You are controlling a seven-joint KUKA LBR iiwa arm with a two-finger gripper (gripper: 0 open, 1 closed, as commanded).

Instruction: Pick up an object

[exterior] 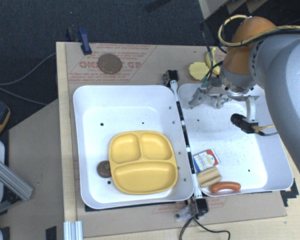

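My gripper [209, 102] hangs over the far left corner of the right bin [250, 154], open, with nothing between its fingers. Down at that bin's near left corner lie a small white, blue and red carton [205, 159], a tan block [209, 176] and an orange-red sausage [225, 187], close together and well apart from the gripper. The left bin [90, 114] holds a yellow divided plate [142, 161], with a brown round piece [104, 169] tucked against the plate's left side.
The grey arm [285, 79] covers the right bin's far right side, and a black connector [242, 123] with cables hangs below it. Behind the bins, a yellow lump [197, 70], a brown disc [109, 63] and a blue clip [83, 40] sit on the bench.
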